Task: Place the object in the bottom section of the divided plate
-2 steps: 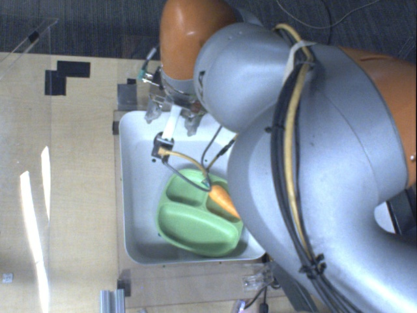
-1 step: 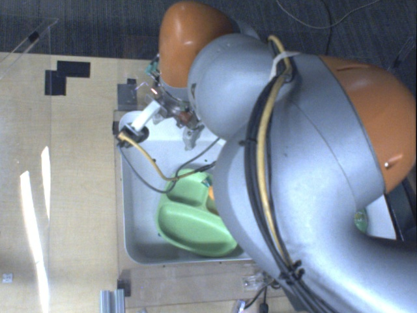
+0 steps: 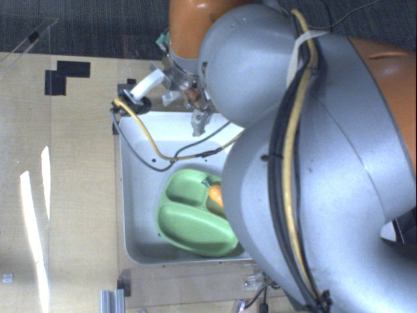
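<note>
Grey arm point(image 3: 313, 162) comes in from the right and bulks over most of the white bin point(image 3: 133, 194), its big elbow joint in the foreground. Orange band point(image 3: 199, 12) sits at the top, wrist bent downward toward the bin's far edge. Gripper point(image 3: 199, 119) hangs near the bin's back wall; whether it is spread or closed, cannot tell, and nothing can be made out in its grasp. Yellow cable point(image 3: 146, 139) loops from the wrist across the bin floor. Green divided plate point(image 3: 192, 217) lies in the bin's near half, partly hidden by the arm. An orange object point(image 3: 215, 195) rests in the plate's right-hand section, against the arm's edge. Pale worktop point(image 3: 58, 194) lies to the left.
</note>
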`<action>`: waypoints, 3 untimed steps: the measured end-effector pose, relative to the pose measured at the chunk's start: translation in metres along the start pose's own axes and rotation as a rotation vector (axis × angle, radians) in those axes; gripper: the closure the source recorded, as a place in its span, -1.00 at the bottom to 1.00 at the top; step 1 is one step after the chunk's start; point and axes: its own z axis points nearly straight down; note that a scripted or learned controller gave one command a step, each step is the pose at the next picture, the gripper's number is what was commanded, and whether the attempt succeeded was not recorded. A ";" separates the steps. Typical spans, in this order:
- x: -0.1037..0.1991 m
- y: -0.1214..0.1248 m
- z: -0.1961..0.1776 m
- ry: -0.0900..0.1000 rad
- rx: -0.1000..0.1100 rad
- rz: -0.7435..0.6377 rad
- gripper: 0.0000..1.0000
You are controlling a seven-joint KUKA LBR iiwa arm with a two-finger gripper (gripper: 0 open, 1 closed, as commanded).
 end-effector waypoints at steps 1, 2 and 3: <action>0.000 0.001 0.064 0.000 0.001 0.316 -1.00; 0.000 0.001 -0.008 0.000 -0.001 0.423 -1.00; 0.003 0.004 -0.108 -0.001 -0.002 0.423 -1.00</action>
